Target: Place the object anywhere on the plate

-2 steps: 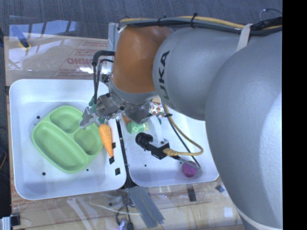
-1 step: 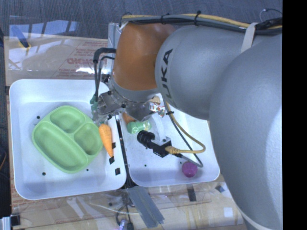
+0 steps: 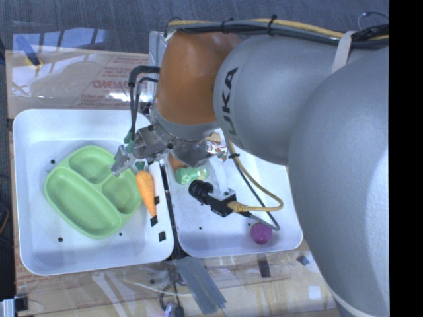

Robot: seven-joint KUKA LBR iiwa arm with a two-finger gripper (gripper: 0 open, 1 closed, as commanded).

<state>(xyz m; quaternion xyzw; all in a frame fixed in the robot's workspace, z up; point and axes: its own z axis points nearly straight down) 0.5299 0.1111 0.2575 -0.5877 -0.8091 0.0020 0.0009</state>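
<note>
An orange carrot [image 3: 146,191] lies lengthwise at the right edge of the left bin, its top just under my gripper [image 3: 129,157] and its tip pointing toward the front. Its upper part overlaps the right rim of the green three-compartment plate [image 3: 79,200], which sits in the left bin. My gripper hangs over the plate's right side, near the divide between the two upper compartments. Whether the carrot is gripped or merely touched is hidden by the wrist.
The right bin [image 3: 218,240] holds a pale green object [image 3: 192,175] and a purple ball [image 3: 261,234] near its front right corner. A black cable plug [image 3: 211,197] hangs over that bin. The arm's bulk covers the right half of the scene.
</note>
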